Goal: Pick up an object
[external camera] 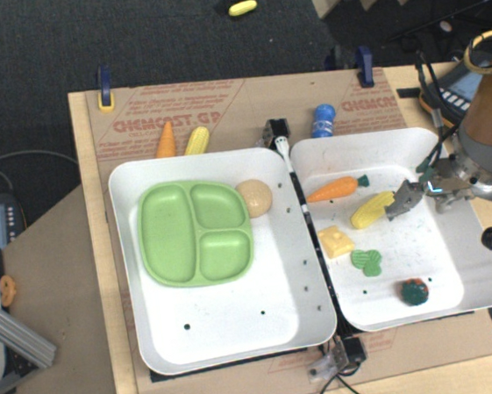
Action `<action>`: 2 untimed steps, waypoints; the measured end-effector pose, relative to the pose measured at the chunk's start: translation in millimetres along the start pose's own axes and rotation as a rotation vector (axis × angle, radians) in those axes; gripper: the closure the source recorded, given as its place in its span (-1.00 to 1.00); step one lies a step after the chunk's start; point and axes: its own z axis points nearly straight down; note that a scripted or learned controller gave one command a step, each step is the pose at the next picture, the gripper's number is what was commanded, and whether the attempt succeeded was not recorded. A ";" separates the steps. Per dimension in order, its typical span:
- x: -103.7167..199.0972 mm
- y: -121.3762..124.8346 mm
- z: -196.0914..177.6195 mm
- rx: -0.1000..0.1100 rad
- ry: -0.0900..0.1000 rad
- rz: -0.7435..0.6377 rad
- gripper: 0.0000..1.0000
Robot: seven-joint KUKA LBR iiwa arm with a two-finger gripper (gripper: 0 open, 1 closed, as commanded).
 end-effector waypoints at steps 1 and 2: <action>55.9 -47.7 77.6 0.009 0.005 -0.002 -1.00; 52.5 -44.1 63.3 -0.004 -0.002 0.002 1.00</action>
